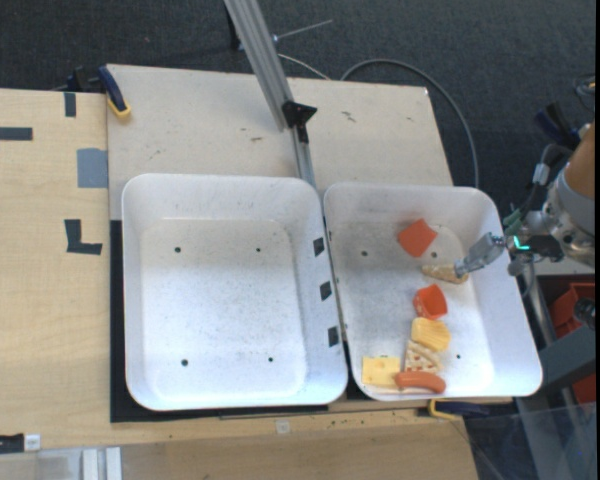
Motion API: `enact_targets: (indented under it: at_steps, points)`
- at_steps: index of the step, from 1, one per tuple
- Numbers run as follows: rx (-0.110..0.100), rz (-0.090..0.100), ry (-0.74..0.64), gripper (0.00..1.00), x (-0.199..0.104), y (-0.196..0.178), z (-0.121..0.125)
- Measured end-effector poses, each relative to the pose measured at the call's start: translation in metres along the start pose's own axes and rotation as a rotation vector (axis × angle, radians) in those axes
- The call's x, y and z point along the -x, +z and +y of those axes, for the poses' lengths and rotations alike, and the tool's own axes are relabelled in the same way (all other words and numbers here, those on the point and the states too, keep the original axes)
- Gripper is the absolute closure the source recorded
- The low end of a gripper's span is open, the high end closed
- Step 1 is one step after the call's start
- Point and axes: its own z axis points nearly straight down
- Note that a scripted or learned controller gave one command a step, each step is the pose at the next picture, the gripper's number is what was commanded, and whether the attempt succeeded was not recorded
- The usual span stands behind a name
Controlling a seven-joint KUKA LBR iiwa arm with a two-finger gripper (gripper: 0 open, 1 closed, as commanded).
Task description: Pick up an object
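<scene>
one fixed camera above the bench (230, 128), slanting down over both white bins (140, 268)

We see a light wood counter (40, 298) with grey tape marks (92, 166), dark carpet floor (430, 18) beyond its far edge, even lighting.

The arm (570, 203) is extended from the right; the hand (477, 256) is angled down-left, finger state indeterminable.
</scene>
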Motion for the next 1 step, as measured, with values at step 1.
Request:
enact_targets:
  at_steps: [1]
  points:
    - [0.003,-0.001,-0.001,0.00,0.0000,-0.0017,0.0007]
